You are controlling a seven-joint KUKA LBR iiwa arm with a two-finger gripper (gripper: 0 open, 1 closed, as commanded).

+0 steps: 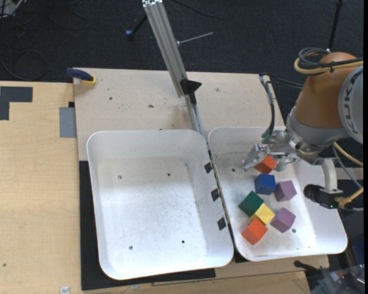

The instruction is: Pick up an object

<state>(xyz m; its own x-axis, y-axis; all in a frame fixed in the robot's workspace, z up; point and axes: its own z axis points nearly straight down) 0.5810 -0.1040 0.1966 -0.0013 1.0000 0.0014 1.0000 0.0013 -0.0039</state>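
Over in the right bin [331,241], the hand [268,158] of the grey arm [324,112] sits low above the back part of the bin floor, with an orange block [268,163] showing between its metal fingers; the fingers look closed in on that block from both sides, though whether the block is lifted clear of the bin floor or resting on it cannot be told from this slant. Just in front of the hand lies a blue cube [265,184], and beside that, toward the arm, a purple cube [286,190]. Nearer the front of the same bin a tight cluster lies together: a green cube [251,203], a yellow cube [264,214] touching it, a red-orange cube [254,231] at the front, and a second purple cube [283,219] just to the side of the yellow one. The left bin [110,164] stands beside the right one, their rims meeting along a divider with small black clips. Both bins rest on the pale desk [129,100], from whose back part a slanted aluminium rail [167,48] rises, topped by a small checkered marker. A blue and yellow clamp [81,76] lies at the desk's far left corner.
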